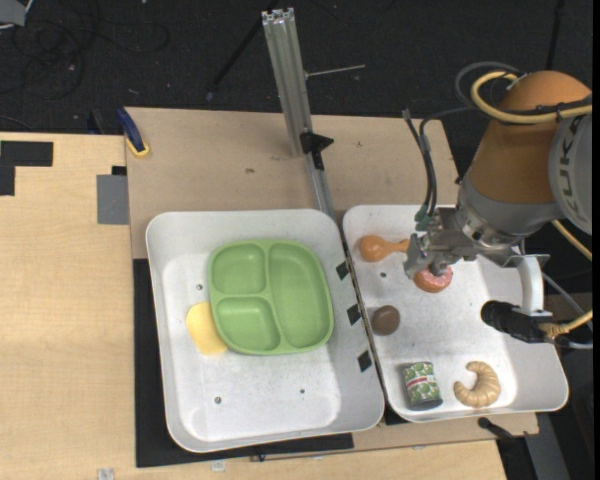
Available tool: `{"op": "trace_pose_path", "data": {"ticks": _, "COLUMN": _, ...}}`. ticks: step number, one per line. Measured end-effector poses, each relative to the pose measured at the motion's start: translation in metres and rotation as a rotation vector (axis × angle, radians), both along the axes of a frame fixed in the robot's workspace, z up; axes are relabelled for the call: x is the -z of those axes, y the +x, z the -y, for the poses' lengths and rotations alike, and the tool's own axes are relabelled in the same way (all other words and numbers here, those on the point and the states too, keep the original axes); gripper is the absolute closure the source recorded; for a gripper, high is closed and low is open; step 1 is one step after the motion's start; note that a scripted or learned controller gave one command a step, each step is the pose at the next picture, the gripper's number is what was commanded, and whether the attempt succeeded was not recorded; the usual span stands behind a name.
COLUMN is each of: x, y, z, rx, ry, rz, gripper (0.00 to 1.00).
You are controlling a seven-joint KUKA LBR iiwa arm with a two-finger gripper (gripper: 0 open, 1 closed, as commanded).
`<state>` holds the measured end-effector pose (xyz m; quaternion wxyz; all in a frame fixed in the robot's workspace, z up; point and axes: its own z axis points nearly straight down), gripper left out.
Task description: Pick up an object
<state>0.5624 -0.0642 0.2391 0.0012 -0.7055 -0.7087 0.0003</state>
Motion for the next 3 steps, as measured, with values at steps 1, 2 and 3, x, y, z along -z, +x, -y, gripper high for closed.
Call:
{"op": "trace_pose_path", "data": {"ticks": 1, "x": -0.004, "y": 0.014, "z": -0.059, "rx": -0.001, "ry": 0.001, "rz": 0.000, "gripper": 1.00}}
{"op": "trace_pose_path", "data": {"ticks": 2, "x": 0.006, "y": 0.018, "z": -0.103, "rx": 0.000, "ry": 0.000, "rz": -0.002, "gripper": 1.00}}
{"op": "trace_pose_path", "data": {"ticks": 3, "x": 0.001, "y": 0.035, "z": -0.160, "rx": -0.001, "ry": 0.000, "rz": 0.001, "gripper": 1.00}}
